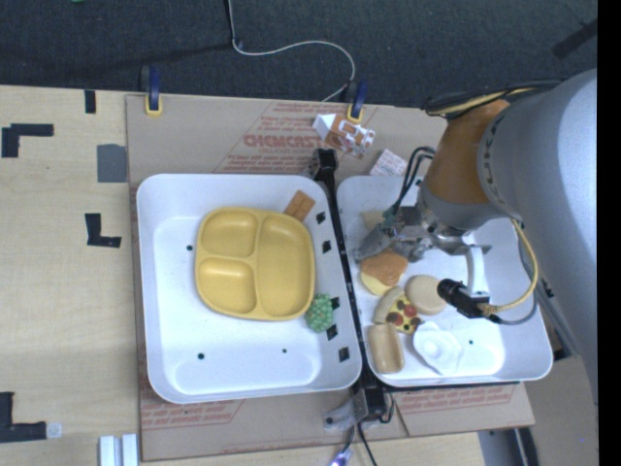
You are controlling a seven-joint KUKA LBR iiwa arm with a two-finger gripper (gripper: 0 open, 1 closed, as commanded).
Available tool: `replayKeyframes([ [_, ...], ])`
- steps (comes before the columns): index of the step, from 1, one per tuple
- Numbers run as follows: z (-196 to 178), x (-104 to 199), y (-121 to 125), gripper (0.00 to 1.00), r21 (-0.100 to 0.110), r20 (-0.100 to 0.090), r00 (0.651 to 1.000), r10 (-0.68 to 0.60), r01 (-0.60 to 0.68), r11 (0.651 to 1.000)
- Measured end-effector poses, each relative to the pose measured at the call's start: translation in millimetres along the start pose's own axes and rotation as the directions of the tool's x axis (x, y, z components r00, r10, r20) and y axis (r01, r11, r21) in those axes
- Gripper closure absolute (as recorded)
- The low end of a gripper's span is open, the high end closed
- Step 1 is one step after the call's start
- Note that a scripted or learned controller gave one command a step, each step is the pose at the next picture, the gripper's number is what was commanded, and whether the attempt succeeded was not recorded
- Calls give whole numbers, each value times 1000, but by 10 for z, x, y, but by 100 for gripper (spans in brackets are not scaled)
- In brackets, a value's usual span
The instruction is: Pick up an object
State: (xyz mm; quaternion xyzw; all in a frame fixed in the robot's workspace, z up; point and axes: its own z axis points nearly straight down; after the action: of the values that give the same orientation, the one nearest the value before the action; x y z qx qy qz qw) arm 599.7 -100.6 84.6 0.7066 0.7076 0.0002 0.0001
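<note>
Nearest us in the right bin (529,362) we see a white egg-like piece (441,348) and a tan hot-dog bun (384,347), long axis running near-to-far. Just beyond lie a pizza slice (400,311), tip pointing near-left, and a pale round bun (425,292). Next, a tan bread roll (384,269), long axis tilted up to the right. The gripper (396,235) sits just above it; we cannot tell its grip. The left bin (160,357) has a yellow divided plate (254,263) and green broccoli (319,312).
</note>
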Motion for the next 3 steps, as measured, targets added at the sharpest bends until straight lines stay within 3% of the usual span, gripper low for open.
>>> replayKeyframes([
  [1, 2, -42, 334, 0, -1, 0, 1000, 0, 0, 1000],
  [2, -9, -202, -264, 0, 1, 1, 1000, 3, -3, 1000],
  [3, 0, 36, 688, 0, 10, 4, 1000, -6, 6, 1000],
])
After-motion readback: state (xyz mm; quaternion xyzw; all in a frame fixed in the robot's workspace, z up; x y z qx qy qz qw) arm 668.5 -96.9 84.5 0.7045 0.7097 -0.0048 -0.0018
